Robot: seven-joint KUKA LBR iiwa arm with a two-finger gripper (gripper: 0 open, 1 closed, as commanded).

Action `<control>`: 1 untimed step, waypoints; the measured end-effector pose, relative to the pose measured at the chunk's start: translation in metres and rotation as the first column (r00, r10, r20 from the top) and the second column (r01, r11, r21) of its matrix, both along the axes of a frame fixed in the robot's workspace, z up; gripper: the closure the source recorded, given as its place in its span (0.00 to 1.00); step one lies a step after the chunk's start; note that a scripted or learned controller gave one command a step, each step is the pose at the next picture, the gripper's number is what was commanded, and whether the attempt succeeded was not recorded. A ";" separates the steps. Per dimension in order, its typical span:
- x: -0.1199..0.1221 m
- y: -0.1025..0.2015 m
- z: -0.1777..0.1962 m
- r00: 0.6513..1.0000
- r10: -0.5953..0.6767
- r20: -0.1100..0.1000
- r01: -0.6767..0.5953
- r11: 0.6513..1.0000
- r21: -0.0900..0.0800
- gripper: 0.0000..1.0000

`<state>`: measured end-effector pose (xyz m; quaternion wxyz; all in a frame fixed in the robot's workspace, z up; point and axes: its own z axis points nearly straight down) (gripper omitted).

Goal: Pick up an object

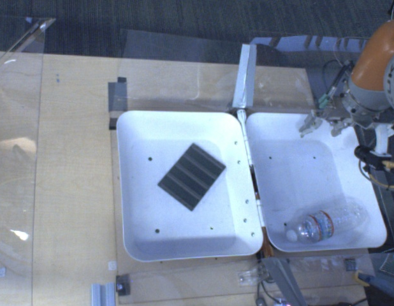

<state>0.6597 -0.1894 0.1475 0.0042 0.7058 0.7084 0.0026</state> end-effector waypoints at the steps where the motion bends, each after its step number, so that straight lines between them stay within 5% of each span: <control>1: 0.011 0.036 -0.061 0.988 -0.155 -0.003 0.155 0.988 0.003 0.00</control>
